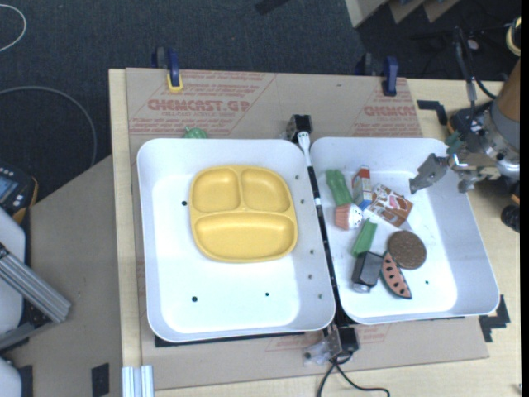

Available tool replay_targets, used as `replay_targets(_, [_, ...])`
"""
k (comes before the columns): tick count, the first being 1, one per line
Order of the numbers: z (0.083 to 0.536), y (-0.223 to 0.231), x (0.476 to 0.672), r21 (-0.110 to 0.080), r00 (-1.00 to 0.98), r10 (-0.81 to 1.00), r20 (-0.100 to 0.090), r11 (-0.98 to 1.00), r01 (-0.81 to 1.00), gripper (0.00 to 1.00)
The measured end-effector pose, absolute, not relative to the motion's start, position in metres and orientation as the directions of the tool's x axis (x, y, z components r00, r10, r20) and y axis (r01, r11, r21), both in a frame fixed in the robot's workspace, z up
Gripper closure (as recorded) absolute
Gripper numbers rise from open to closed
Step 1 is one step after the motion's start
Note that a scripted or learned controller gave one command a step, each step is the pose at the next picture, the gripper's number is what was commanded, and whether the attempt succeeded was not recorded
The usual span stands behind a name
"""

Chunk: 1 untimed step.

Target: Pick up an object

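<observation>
**Poised above the right bin, nothing yet taken**

Hung over the far right corner of the right bin point(475, 246), gripper point(446, 177) with fingers apart and nothing between them. Well clear of the clutter, which sat crowded along that bin's left edge.

Probably best to aim for a piece with free flanks. Judged the likeliest target to be the small carton point(388, 206), nearest the gripper at the outer side of the heap; boxy, printed red and white, likely light card with flat sides for the pads. Worth turning the wrist to close across its narrow width, then coming straight down, so as not to nudge the neighbours.

Less inviting: the brown disc point(407, 250), flat and low, touching the watermelon slice point(397, 277), a thin curved wedge near the bin's near edge. Beside them a black block point(367, 269), and a green bar point(337, 187) toward the far edge, smooth and plastic-looking.

In the left bin point(165, 246), centred toward the far edge, a yellow divided plate point(244, 213), glossy, round-cornered.
</observation>
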State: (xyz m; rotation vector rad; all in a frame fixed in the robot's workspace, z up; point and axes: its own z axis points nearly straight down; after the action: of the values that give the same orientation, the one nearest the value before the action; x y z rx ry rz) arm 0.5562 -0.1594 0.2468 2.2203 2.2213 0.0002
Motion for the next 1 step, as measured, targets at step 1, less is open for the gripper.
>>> replay_targets(1, [0.2818,-0.0528,0.4766,-0.004,-0.009,1.0,0.005,0.009,1.0,0.0])
